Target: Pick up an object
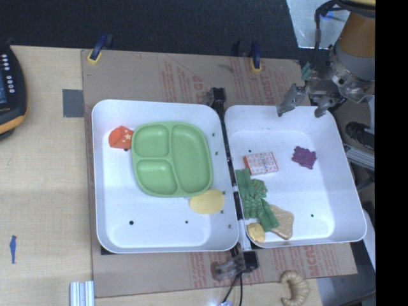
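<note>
Purple grape-like toy [304,157] lying loose in the right bin [331,218], toward its far right part, well apart from the other pieces there. Pink-and-white patterned card [261,163] flat near the bin's middle left. Green leafy toy [255,199] just below the card, running along the left wall toward the near edge. Tan cookie-shaped piece [282,223] touching the green toy's lower end, with a small yellow piece [255,233] beside it in the near left corner.

Hand [305,104] above the far rim of the right bin, fingers spread wide and pointing down, nothing between them. Well apart from the purple toy, which sits nearer the camera. Grey arm with orange band [358,27] reaching in from the upper right.

Left bin [115,228] alongside, touching the right one at the middle seam. Green divided plate [172,158] lying in its centre. Red toy with a yellow star [120,137] just left of the plate, touching its rim. Pale yellow lemon-like piece [207,202] at the plate's near right corner.

Both bins on a brown cardboard sheet [166,75] on the tabletop [38,190]. Blue clamps [256,55] at the sheet's far edge. Black and orange controller [9,88] at the far left.
</note>
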### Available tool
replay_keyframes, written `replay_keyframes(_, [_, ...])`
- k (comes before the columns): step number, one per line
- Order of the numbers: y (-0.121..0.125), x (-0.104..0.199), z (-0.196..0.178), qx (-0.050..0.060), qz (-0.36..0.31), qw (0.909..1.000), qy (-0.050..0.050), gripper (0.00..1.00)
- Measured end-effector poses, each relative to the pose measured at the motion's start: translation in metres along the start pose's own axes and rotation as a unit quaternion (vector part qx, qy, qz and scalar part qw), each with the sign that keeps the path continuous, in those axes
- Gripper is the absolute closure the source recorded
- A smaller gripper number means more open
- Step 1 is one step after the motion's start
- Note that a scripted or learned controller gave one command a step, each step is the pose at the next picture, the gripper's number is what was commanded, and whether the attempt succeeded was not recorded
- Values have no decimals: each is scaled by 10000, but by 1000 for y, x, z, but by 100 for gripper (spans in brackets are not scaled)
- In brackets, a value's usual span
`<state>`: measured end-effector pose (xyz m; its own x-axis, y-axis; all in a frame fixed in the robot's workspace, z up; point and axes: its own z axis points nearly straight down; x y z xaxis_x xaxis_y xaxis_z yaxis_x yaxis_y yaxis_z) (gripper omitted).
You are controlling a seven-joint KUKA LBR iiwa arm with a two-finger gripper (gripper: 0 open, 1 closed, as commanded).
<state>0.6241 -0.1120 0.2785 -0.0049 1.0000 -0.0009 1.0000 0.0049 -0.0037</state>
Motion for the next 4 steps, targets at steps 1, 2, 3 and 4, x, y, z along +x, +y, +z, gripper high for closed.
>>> replay_keyframes(1, [-12, -66, 88, 30, 22, 10000, -6, 0])
replay_keyframes(2, [-16, -98, 172, 39, 9, 10000, 3, 0])
replay_keyframes(3, [-8, -99, 187, 6, -10, 10000, -1, 0])
replay_keyframes(4, [-7, -100, 175, 3, -12, 10000, -5, 100])
